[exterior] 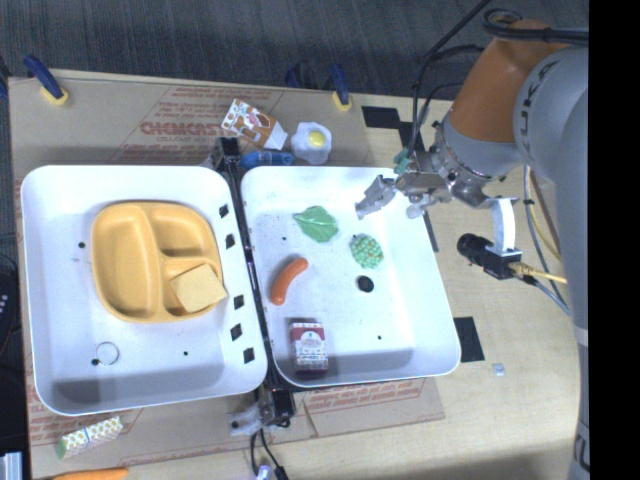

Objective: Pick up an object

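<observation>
My gripper (373,197) hangs over the upper right part of the right bin (432,313), open with nothing between its fingers. In that bin, a green leaf-shaped piece (316,222) lies just left of the gripper. A green speckled ball (367,251) sits just below the gripper. Further down are an orange-red sausage (289,279), a small black disc (365,285) and a red packet (309,344) near the front wall.
The left bin (45,268) holds a yellow divided tray (140,253) with a yellow block (197,287) on it, and a small ring (107,352). Behind the bins lie a printed carton (245,120), a blue item (265,158) and a yellow-white object (313,140). Cables run right of the bins.
</observation>
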Available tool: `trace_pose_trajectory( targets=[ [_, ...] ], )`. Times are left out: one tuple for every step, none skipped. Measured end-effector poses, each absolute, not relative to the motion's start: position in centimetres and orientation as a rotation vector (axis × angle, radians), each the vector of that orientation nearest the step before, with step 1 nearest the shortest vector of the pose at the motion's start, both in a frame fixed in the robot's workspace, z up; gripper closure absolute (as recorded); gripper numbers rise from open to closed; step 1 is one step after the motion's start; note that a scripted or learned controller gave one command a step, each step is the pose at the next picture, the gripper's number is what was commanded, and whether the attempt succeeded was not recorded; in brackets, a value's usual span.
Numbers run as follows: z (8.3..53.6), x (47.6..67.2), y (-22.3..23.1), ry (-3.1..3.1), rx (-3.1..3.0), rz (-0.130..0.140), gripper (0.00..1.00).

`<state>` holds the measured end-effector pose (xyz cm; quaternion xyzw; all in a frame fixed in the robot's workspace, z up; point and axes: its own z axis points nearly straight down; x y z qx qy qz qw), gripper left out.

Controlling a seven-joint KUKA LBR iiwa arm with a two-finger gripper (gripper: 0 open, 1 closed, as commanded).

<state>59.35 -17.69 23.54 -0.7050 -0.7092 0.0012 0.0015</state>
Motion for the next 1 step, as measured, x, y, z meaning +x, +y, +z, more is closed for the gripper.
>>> trace_pose_trajectory(
  targets=[
    [12.72,61.47,-14.64,-2.523,-1.865,0.003,0.0]
  ],
)
